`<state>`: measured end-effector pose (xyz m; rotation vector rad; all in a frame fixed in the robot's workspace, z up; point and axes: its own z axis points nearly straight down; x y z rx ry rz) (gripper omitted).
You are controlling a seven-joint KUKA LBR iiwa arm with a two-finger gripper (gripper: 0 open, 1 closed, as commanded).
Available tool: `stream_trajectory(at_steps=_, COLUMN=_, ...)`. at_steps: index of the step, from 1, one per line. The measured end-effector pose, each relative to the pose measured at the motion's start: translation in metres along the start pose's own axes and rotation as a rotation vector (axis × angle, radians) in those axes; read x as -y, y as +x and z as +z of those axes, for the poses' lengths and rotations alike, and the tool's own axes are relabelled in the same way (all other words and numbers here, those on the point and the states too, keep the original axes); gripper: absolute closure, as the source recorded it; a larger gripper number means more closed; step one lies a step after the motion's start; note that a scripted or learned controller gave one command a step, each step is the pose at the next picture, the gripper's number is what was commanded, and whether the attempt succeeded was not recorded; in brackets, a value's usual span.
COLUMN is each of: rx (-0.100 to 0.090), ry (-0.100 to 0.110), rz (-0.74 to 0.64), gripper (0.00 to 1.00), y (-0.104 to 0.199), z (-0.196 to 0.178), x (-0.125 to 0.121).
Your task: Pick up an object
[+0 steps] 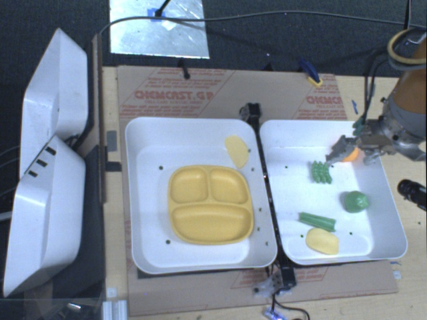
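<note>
The desk (293, 92) is a brown printed board on dark carpet, carrying two shallow white bins side by side. In the left bin (143, 179), one yellow divided tray (211, 204) lies centred, with one pale yellow piece (237, 151) beyond it near the far right corner. The right bin (380, 245) holds, nearest, one yellow lump (322, 241) touching one green stick (316, 221), then one green ball (355, 201), then one ribbed green piece (321, 172). Farthest, the claw (348, 151) hovers at the right bin's far side; an orange object (351, 155) shows at its fingers, though whether they grip it I cannot tell. One silver sheet (157, 19) lies on the carpet beyond the desk.
</note>
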<state>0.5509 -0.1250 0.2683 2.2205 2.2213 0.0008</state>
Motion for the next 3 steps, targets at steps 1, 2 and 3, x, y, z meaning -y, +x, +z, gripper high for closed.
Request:
stream_trajectory(at_steps=1, rx=-0.001, ry=0.007, rz=0.003, gripper=0.0, y=-0.036, z=0.08, x=-0.003)
stream_trajectory(at_steps=2, rx=0.0, ry=-0.005, rz=-0.003, gripper=0.0, y=-0.001, z=0.014, x=-0.037)
stream_trajectory(at_steps=3, rx=0.0, ry=-0.004, rz=-0.002, gripper=0.0, y=0.014, z=-0.032, x=-0.085)
